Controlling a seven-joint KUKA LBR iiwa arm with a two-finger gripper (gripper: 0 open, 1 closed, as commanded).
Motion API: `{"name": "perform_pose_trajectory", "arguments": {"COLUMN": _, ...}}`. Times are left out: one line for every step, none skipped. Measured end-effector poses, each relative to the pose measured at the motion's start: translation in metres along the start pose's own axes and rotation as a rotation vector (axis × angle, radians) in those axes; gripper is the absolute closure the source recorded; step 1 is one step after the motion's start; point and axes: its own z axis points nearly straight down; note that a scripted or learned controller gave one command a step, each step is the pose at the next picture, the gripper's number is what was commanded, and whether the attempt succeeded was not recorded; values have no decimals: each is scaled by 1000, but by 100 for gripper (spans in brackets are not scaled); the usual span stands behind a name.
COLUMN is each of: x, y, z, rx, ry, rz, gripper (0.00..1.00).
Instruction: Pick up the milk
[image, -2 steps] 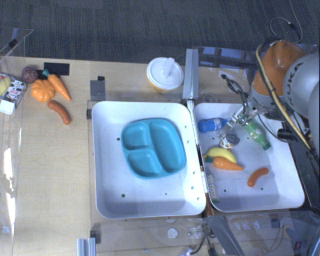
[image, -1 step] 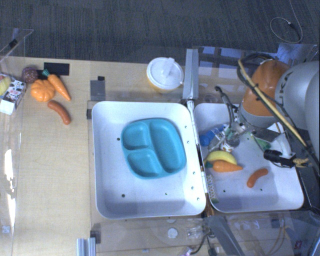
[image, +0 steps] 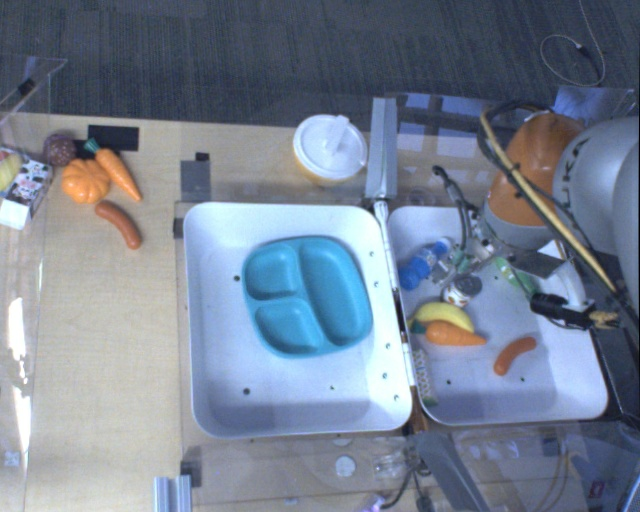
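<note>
**Desk:** What sits nearest the camera?

**Gripper:** In the right-hand shallow white bin (image: 520, 412), a short reddish-orange toy sausage (image: 515, 355) lies closest. Left of it are an orange toy carrot (image: 456, 337) and, touching it from behind, a yellow toy banana (image: 443, 314). The left-hand white bin (image: 215, 400) holds a blue divided plastic plate (image: 305, 295).

**Desk:** And the milk?

**Gripper:** The small blue-and-white milk container (image: 417, 268) lies on its side, farther back in the right bin, close to the wall shared with the left bin. Its long axis runs diagonally: the blue body is nearer the camera and the shared wall, and the paler end points away and to the right, towards me. Its label is too blurred to read.

**Desk:** Where are you?

**Gripper:** I, the gripper (image: 463, 272), hang just right of that pale end. Cables and glare cross my tip, so I cannot tell whether I am open or closed, or whether I touch the milk. My grey arm (image: 600, 190) is cut off at the frame's right.

**Desk:** Beyond that?

**Gripper:** A white lidded cup (image: 330, 147) stands on the bench behind the bins.
</note>
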Motion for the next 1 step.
{"name": "perform_pose_trajectory", "arguments": {"x": 0, "y": 0, "z": 0, "rx": 0, "ry": 0, "rz": 0, "gripper": 0}}
